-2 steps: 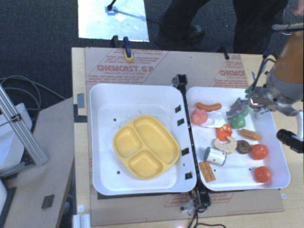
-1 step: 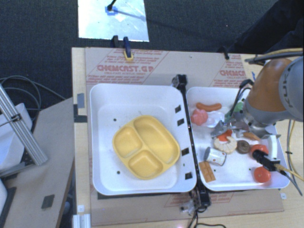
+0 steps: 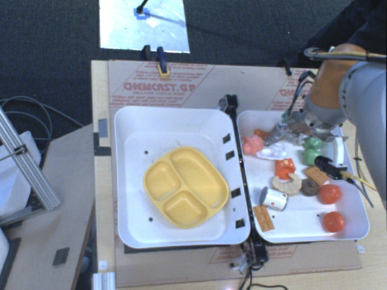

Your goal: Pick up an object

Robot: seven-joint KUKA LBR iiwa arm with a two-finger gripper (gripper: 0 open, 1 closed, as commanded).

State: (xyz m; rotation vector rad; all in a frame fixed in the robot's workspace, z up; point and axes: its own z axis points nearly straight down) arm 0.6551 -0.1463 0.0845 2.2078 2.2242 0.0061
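Because the loose objects are all heaped in the right bin [image 3: 361,222], I treat that bin as the pick zone and use the yellow divided tray [image 3: 185,187] in the left bin [image 3: 130,162] as my landmark. To the tray's right, across the shared bin walls, the claw [image 3: 279,133] sits low at the clutter's far edge, near a pink toy [image 3: 253,144] and a white piece [image 3: 271,154]. I cannot tell its state. Two red balls [image 3: 331,206] lie beyond, toward the right bin's near corner, in reserve as alternative targets.

Dark carpet floor [image 3: 48,35]; pale bench [image 3: 100,89]; shiny sheet [image 3: 145,17] on floor.
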